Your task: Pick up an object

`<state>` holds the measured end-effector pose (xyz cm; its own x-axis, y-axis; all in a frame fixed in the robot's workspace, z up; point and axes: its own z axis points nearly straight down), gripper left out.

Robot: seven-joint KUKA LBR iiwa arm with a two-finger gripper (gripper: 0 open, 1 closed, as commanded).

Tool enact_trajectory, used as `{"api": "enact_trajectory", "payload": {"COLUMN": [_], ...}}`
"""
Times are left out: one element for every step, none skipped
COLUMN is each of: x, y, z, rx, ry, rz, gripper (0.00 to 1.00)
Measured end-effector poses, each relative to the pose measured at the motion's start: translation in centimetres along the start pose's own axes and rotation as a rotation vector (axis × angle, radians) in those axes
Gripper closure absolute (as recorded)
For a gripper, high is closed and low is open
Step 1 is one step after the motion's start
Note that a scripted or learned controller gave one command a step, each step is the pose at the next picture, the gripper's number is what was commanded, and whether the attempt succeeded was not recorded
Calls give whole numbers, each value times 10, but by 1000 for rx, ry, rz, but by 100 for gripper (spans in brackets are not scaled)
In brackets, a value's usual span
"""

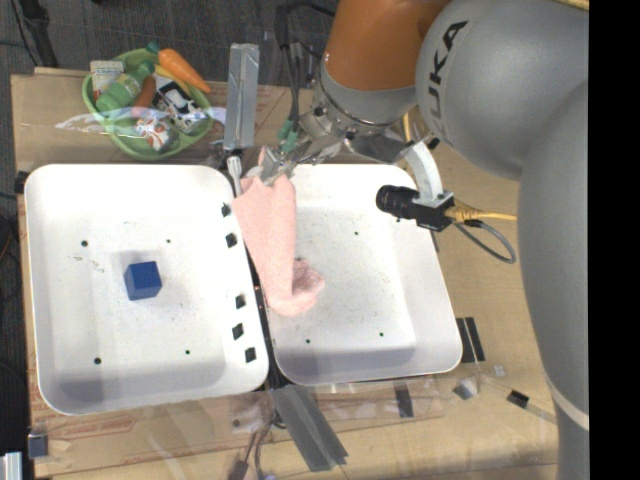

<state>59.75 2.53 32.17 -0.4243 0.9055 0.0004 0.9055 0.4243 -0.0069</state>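
My gripper (283, 160) sits above the far left corner of the right bin (400, 338), its fingers pinched on the top edge of a pink cloth (275, 238). The cloth hangs down from them, draped along the seam between the two bins, its lower end bunched on the right bin's floor. In the left bin (60, 268) a blue cube (143, 279) lies well apart from the cloth. Behind the left bin stands a green bowl (120, 140) of mixed items.
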Motion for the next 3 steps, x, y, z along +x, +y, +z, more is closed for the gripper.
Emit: {"api": "enact_trajectory", "payload": {"x": [-71,-129,-126], "y": [13,5,7], "z": [78,109,114], "rx": [3,1,1], "ry": [3,3,3], "rz": [14,0,-28], "gripper": [100,100,100]}}
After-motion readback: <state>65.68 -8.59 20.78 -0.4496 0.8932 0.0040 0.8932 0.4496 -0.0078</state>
